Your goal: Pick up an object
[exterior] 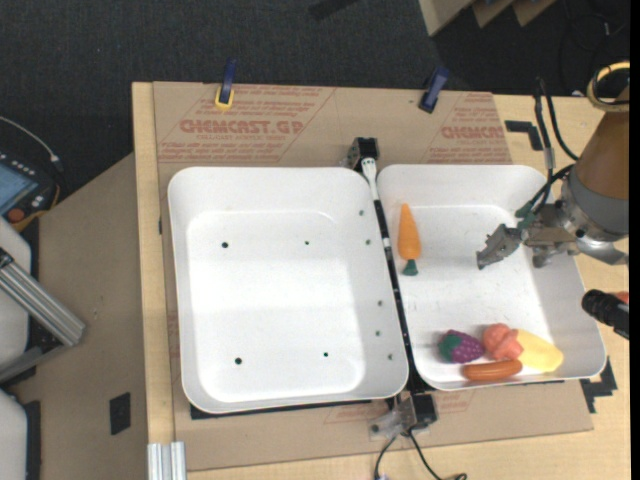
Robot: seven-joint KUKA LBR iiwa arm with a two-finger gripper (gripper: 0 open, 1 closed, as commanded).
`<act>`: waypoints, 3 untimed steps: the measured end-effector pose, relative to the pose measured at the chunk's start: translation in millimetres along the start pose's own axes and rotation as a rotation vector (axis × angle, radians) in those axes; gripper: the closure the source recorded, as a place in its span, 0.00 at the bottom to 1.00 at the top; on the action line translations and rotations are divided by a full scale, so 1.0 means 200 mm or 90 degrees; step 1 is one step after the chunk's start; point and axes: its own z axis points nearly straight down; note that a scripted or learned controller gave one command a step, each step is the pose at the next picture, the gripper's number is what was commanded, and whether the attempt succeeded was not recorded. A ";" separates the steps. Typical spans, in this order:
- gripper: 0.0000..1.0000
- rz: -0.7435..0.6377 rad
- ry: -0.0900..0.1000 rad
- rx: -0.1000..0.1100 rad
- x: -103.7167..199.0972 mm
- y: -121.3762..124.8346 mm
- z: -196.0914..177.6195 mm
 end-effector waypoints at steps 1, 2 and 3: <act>0.00 -0.001 -0.003 -0.005 0.01 -0.17 -0.81; 0.00 -0.001 -0.002 -0.002 0.24 -0.22 -1.27; 0.00 -0.002 -0.001 -0.005 0.51 -0.22 -1.66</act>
